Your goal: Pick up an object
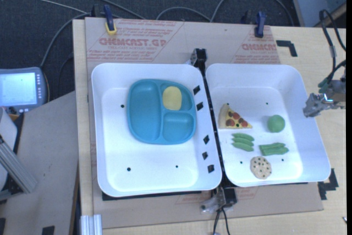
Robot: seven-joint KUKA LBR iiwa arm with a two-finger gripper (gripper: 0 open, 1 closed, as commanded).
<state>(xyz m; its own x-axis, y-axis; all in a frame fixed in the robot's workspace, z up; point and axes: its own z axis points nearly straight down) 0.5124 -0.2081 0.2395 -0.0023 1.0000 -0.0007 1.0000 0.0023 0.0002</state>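
Observation:
The right bin (291, 77) holds a pizza slice (233, 118), a green ball (276, 123), a green pea pod (242, 142), a green bean piece (273, 148) and a cookie (260, 167). My gripper (318, 103) hangs at the right bin's outer rim, right of the green ball and apart from every object. In the left bin (110, 118) a blue divided plate (148, 118) carries a yellow piece (172, 98) in its upper right compartment.
A black divider (206, 118) runs between the two bins. Blue clamps (110, 22) (259, 25) grip the board's far edge. Cables hang above the gripper at the right. A small screen (21, 87) sits off the bench at left.

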